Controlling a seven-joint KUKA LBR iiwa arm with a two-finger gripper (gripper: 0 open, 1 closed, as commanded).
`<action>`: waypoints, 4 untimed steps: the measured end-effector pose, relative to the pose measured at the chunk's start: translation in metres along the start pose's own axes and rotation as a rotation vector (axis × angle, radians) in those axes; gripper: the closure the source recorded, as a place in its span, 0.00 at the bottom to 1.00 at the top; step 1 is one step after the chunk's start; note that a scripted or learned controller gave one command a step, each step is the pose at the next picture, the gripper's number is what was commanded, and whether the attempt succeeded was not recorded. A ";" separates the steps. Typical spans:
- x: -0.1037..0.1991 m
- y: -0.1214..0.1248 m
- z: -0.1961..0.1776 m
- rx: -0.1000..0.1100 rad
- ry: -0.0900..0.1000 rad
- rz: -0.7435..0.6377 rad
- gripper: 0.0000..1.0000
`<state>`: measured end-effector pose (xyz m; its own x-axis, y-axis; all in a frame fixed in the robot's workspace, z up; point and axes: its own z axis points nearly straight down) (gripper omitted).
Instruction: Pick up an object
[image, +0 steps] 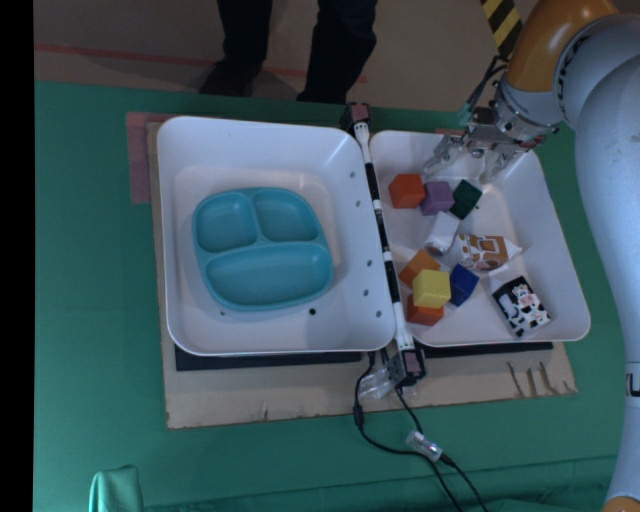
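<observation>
The right bin (560, 250) holds several small things: an orange-red block (406, 190), a purple block (437, 197), a dark green block (466, 198), a white piece (441, 235), a small orange-and-white carton (484, 252), a yellow block (432, 288), a blue block (462, 284) and a black-and-white cow-print box (521, 305). My gripper (465, 165) hangs over the far part of this bin, just beyond the purple and green blocks. Its fingers are spread open, with nothing between them.
The left bin (190, 150) holds a blue divided plate (262, 248). A black-and-white bar (380, 230) runs between the bins. Cables (400, 430) lie on the green bench in front. A person's legs (290, 45) stand beyond the far edge.
</observation>
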<state>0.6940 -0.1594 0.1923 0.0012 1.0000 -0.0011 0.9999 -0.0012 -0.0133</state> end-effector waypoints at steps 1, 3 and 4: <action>0.006 0.002 -0.009 0.004 0.016 -0.002 1.00; -0.028 0.006 -0.026 -0.010 -0.001 0.002 1.00; -0.030 0.005 -0.024 -0.008 -0.004 0.003 0.00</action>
<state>0.6998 -0.1894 0.2166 0.0037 1.0000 -0.0051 1.0000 -0.0037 -0.0049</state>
